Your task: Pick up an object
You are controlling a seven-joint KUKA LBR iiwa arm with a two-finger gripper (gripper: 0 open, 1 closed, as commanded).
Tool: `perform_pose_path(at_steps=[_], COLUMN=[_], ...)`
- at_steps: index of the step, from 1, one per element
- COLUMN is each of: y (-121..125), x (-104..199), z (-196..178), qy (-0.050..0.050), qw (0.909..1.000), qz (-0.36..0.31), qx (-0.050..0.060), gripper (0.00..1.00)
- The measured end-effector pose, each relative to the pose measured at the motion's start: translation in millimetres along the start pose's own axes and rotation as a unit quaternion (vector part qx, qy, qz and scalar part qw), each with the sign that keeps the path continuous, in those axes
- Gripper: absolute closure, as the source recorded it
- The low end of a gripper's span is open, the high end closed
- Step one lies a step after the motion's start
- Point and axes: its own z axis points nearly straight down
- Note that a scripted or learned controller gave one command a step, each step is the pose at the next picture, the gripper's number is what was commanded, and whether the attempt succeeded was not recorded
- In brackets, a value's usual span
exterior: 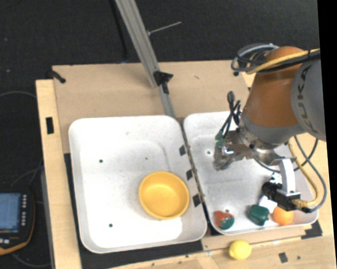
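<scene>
Three small objects (258,214) hug the right bin's (202,128) near edge; tool (222,159) state unclear.

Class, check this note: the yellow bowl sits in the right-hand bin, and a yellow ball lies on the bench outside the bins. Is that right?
Not quite. The camera view shows the yellow bowl in the left bin, not the right bin. The rest holds: the yellow ball lies on the bench outside the bins.

Legible text: partial dark lettering, apparently "KU", on the grey arm casing (311,101) at the right edge of the view. The pendant (8,221) at the left has a lit blue screen; its contents are too small to read.
</scene>
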Motion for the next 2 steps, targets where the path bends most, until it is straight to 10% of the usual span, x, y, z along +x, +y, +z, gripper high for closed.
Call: perform_pose_path(at_steps=[2], y=[-4], x=[99], z=[8], qy=[0.0], qw=[1.0], qz=[0.002], qx=[0.002], gripper=[1.0])
